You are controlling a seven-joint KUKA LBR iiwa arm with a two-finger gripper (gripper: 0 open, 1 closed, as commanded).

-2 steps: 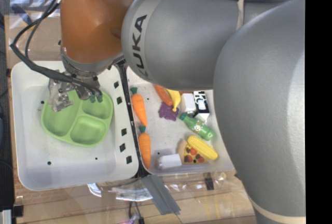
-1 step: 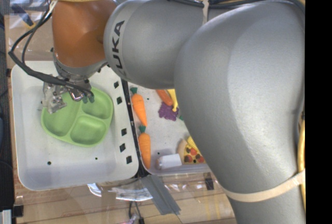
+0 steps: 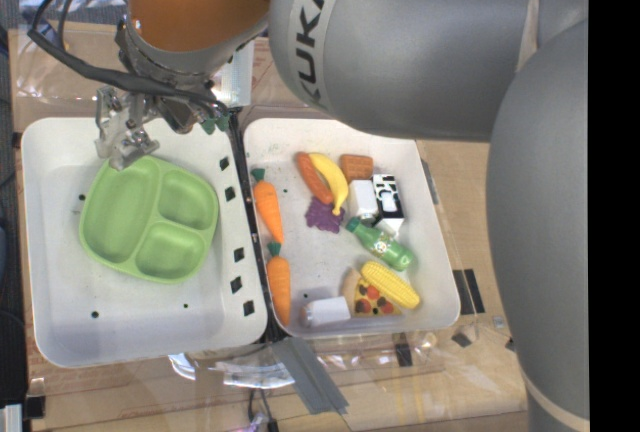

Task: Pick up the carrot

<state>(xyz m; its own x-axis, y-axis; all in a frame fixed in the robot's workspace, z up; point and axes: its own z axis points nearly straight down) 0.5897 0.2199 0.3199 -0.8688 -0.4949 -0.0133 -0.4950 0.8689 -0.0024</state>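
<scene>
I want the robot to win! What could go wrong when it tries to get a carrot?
1. The gripper hangs over the left bin near the green plate, but both carrots lie in the right bin.
2. The upper carrot and lower carrot hug the bin's wall, so a finger may bump it.

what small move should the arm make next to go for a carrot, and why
Probably shift the end effector right, across the divider. It hangs over the left bin by the green plate, while both carrots, upper carrot and lower carrot, lie along the right bin's left wall.
</scene>
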